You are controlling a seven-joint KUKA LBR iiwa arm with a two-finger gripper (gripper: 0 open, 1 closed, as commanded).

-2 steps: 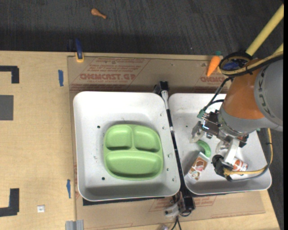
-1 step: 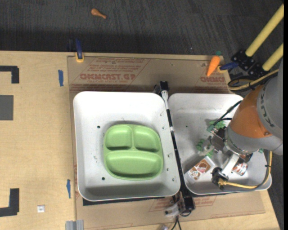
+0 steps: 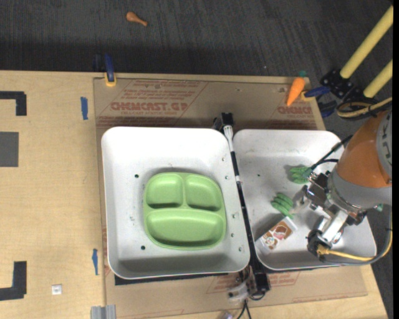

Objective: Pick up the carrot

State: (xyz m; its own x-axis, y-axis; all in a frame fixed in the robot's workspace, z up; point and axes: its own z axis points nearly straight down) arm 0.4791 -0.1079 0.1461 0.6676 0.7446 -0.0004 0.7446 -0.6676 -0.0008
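The carrot (image 3: 295, 90), orange with a green top, lies on the cardboard sheet just beyond the far edge of the right bin (image 3: 262, 149). My gripper (image 3: 317, 198) hangs low over the right half of that bin, well nearer the camera than the carrot and apart from it. The grey wrist and orange band (image 3: 368, 159) cover much of it from above. Nothing shows held in it.
In the right bin lie two green pieces (image 3: 299, 172) (image 3: 282, 202) and a small printed packet (image 3: 277, 235), all close to the gripper's left. The left bin (image 3: 118, 187) holds a green divided tray (image 3: 185, 209). A small orange object (image 3: 136, 19) lies on the dark floor.
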